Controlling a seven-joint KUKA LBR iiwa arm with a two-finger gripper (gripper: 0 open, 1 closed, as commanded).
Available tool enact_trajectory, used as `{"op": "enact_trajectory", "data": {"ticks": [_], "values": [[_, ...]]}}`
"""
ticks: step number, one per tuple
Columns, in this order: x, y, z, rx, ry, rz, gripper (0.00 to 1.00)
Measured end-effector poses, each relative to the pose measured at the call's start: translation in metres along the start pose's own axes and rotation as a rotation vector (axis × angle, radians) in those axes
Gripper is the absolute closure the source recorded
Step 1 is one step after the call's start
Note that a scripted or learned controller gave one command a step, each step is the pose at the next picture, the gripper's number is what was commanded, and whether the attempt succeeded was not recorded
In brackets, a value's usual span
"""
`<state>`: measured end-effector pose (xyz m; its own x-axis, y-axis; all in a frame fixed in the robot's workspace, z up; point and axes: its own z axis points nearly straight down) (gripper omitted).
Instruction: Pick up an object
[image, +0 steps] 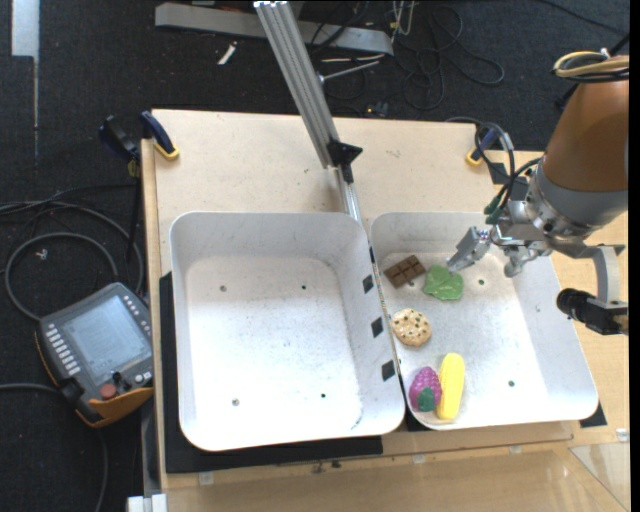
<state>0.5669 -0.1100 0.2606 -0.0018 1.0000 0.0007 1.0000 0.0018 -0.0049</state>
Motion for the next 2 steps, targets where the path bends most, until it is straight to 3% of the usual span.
{"op": "enact_trajectory", "data": {"ticks": [1, 2], "values": [[0.0, 0.001, -0.003, -0.005, -0.001, 0.002, 0.0], [0.002, -0.004, 0.061, 0.002, 0.0, 0.003, 0.0]]}}
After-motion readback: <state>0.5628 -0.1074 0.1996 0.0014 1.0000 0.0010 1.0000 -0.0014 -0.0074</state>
